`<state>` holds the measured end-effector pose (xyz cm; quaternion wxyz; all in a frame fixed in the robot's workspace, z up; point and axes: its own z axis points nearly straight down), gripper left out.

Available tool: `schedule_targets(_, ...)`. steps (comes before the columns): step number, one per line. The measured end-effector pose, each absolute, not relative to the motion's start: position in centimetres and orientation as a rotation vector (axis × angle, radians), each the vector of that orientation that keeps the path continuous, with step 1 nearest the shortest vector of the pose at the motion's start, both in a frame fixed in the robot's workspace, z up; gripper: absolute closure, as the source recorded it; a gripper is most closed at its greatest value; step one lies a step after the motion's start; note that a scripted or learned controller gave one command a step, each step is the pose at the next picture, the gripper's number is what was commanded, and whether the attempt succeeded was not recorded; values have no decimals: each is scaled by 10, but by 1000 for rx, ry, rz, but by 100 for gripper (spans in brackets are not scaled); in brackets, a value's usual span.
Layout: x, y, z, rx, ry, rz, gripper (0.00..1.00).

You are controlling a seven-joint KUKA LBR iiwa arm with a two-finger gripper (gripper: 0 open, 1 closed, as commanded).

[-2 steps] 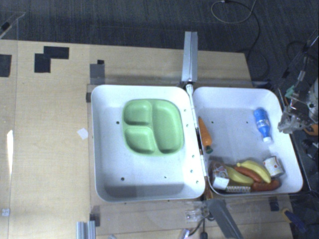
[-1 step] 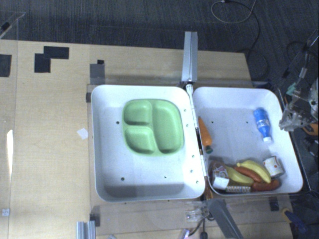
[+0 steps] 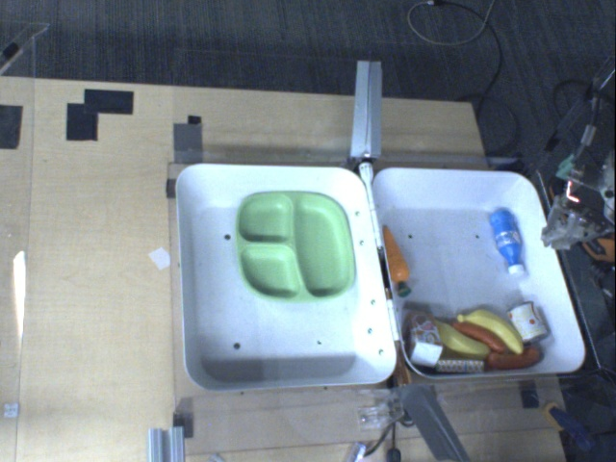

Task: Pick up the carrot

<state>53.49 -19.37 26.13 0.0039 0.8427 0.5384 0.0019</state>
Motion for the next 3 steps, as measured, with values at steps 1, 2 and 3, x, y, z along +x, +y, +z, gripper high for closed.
schedule_targets(1, 537, -193, 272, 2632, 1696, 7, 100)
schedule_targets(2, 538, -191, 282, 2623, 1705, 9, 100)
schedule_targets(3, 540, -190, 293, 2614, 1714, 11, 100)
